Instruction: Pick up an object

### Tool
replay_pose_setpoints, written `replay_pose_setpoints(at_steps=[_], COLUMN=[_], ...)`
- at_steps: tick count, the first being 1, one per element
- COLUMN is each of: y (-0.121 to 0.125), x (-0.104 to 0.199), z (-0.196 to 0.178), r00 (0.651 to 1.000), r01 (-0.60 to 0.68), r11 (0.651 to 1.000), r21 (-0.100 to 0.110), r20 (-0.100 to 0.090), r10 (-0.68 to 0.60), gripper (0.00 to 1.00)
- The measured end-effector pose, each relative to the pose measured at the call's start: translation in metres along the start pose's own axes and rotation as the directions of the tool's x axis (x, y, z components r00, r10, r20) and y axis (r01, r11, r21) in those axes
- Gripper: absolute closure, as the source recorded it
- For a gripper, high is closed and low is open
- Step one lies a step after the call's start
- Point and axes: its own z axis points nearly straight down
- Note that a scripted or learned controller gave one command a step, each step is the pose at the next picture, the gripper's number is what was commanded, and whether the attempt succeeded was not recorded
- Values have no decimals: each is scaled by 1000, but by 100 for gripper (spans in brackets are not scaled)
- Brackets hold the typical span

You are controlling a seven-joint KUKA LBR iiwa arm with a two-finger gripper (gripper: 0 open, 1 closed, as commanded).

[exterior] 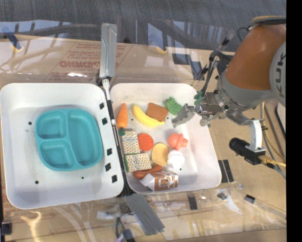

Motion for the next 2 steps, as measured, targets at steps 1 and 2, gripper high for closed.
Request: replay_pose_setpoints(at_steps=[1,2], y=[22,25], x=[-8,0], z=[98,193], r00=[999,991], r01=[32,133], r11=[999,991], r21=[4,-1], r20=[-1,0], r10=[-32,-133], gripper=[0,0])
